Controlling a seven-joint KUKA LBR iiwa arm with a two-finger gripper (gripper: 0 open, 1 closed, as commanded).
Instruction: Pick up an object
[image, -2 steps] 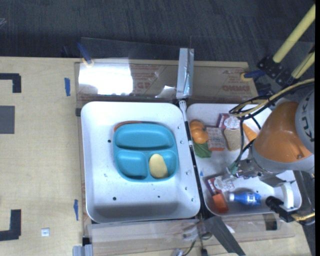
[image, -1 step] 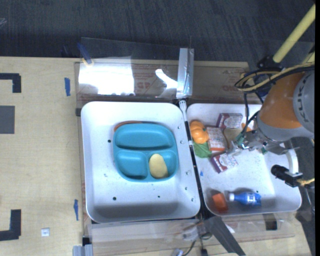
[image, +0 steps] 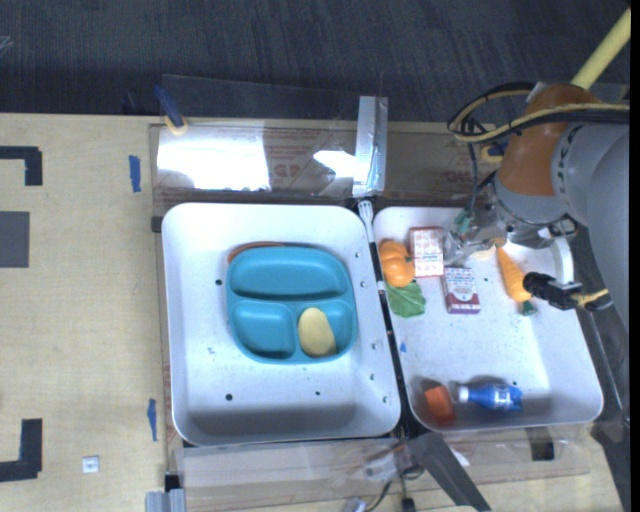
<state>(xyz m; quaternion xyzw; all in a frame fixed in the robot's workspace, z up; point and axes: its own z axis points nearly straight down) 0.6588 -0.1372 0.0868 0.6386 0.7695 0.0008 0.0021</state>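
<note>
A: In the camera view, the jaws (image: 470, 238) sit low over the far part of the right bin (image: 575, 395). Whether they are spread or pressed together, I cannot tell; the wrist hides them.

B: What lies closest to them?

A: A small red-and-white carton (image: 427, 251) just beside them, on the side away from the arm. A second carton (image: 461, 289) lies just nearside of the jaws. An orange fruit (image: 396, 264) and a green leaf piece (image: 406, 300) are beyond the first carton, against the bin wall.

B: And the carrot?

A: The carrot (image: 512, 275) lies on the arm's side of the jaws, near them. A blue bottle (image: 490, 397) is well apart, at the near end.

B: Which would handle best?

A: I judge the first carton: probably light, stiff and flat-sided, so take it across its narrow width. It may crush if squeezed hard. The carrot looks smooth and tapered, likely to slip; the bottle could roll.

B: The left bin (image: 190, 400)?

A: A blue divided tray (image: 285, 275) holding a yellow lemon-like piece (image: 316, 331), well apart from the jaws.
</note>
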